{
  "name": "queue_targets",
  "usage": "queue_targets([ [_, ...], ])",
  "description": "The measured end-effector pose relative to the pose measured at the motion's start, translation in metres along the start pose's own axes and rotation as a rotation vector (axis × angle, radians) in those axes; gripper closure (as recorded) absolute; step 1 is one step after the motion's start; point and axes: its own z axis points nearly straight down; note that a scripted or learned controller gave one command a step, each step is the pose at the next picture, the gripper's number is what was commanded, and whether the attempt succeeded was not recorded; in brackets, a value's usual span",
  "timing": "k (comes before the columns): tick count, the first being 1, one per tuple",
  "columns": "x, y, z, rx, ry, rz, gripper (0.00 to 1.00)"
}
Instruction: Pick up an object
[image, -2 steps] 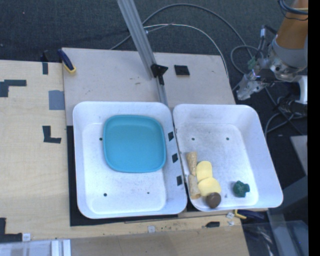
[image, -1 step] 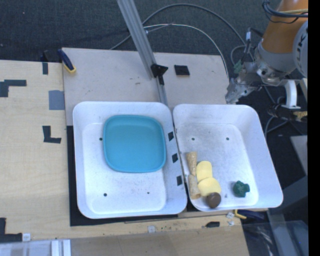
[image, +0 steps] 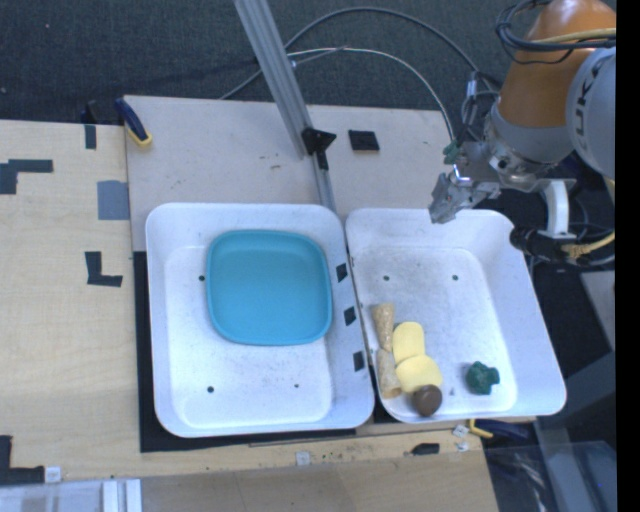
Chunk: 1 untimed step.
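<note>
Jaws (image: 445, 208) above right bin's (image: 520, 300) bare far edge.

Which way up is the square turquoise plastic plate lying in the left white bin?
Right way up. The square turquoise plastic plate lies flat on the left white bin's floor, raised rim and hollow centre facing the camera.

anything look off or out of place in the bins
Nothing looks spilled or broken. The right bin has its small objects bunched along its near edge, and the blue plate lies flat in the left bin.
</note>
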Motion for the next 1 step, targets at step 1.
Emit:
queue_targets([
  [1,0.0469,-0.019,0.0179,0.001,0.0,-0.001,1.0],
])
